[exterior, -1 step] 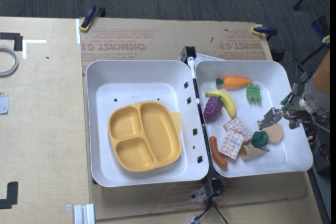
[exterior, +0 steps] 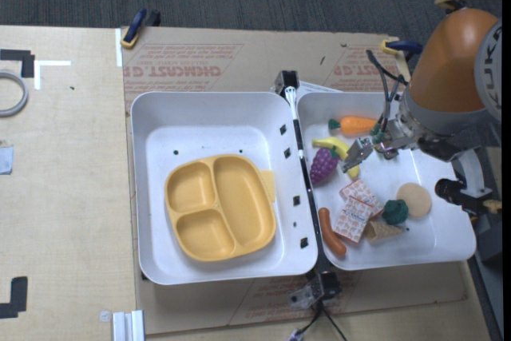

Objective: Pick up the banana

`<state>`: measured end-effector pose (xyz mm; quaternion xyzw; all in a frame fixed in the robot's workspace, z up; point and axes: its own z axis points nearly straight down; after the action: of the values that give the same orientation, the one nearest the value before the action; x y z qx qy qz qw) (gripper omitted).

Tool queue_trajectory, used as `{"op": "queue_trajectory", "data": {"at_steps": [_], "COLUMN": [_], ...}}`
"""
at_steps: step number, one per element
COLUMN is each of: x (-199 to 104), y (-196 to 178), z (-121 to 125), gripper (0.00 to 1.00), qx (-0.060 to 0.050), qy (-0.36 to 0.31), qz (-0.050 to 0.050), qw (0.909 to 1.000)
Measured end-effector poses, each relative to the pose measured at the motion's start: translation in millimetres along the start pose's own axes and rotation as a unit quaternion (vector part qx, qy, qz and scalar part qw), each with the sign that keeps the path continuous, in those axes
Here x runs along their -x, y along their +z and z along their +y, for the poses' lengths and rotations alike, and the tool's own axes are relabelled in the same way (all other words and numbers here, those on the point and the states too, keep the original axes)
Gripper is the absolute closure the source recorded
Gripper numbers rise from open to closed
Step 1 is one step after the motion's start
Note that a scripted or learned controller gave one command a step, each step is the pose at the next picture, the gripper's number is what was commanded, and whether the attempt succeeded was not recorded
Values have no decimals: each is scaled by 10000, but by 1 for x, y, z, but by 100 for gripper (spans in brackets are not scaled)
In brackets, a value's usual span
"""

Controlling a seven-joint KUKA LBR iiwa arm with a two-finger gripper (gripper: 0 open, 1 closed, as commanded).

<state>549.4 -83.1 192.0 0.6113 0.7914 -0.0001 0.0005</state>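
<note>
Cardboard sheeting (exterior: 184,60) is spread over the bench under two shallow white plastic bins. The left white bin (exterior: 152,172) is filled mostly by a yellow plastic plate with three sections (exterior: 219,206). The right white bin (exterior: 447,239) is reached into by the grey arm with the orange band (exterior: 451,76), which comes in from the right side. The metal two-finger gripper (exterior: 357,156) is held low over the upper left part of the right bin. Its fingers are seen slightly spread, and the yellow toy banana (exterior: 334,146) is touched by their tips. Whether the banana is really pinched between them cannot be told. The banana is laid just above a purple bunch of toy grapes (exterior: 322,165) and below a small orange toy carrot (exterior: 358,124). Lower down, two red-and-white patterned packets (exterior: 354,212), a red toy sausage (exterior: 331,232), a round tan cookie-like piece (exterior: 414,199) and a dark green lump (exterior: 394,211) are gathered close together.
</note>
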Motion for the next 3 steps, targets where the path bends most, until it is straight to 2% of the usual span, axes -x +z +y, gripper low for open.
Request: {"op": "queue_trajectory", "data": {"at_steps": [1, 2, 3], "x": [29, 41, 39], "y": [64, 87, 77], "z": [48, 63, 64], "gripper": [0, 0, 100], "qx": [16, 67, 62], "qy": [-825, -1646, -1649], "qz": [-8, -12, 16], "qw": [9966, 9863, 9863]}}
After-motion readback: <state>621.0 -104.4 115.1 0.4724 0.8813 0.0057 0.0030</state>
